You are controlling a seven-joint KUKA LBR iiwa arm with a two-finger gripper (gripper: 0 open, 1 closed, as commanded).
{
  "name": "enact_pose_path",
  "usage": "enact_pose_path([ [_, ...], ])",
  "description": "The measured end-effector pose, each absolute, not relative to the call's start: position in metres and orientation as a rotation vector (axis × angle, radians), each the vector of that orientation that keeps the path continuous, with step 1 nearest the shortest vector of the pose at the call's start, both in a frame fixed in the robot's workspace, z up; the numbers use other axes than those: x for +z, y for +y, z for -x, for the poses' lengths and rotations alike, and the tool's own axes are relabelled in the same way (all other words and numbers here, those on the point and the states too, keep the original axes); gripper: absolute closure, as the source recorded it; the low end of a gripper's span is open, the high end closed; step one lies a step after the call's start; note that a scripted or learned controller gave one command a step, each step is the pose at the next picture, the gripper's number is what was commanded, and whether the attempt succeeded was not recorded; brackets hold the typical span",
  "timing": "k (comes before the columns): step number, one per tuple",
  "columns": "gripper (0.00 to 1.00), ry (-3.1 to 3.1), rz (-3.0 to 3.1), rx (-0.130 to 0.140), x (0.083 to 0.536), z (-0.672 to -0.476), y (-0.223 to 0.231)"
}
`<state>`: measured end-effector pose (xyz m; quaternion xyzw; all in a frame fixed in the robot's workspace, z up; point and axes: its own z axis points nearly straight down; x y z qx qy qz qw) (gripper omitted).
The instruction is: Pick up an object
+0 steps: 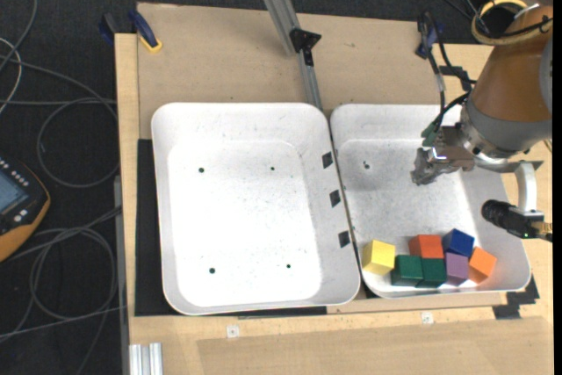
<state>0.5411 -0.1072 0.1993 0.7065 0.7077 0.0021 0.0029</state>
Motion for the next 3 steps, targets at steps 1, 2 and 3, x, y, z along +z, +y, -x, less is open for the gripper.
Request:
enact_pose_path([
  [1, 1.0, 2.219, -2.214, 0.008, 0.254, -0.543, -0.107],
  [2, 1.0, 2.227, -2.214, 0.003, 0.244, -0.566, -0.063],
  [3, 1.0, 2.229, -2.212, 0.006, 0.25, -0.593, -0.01],
])
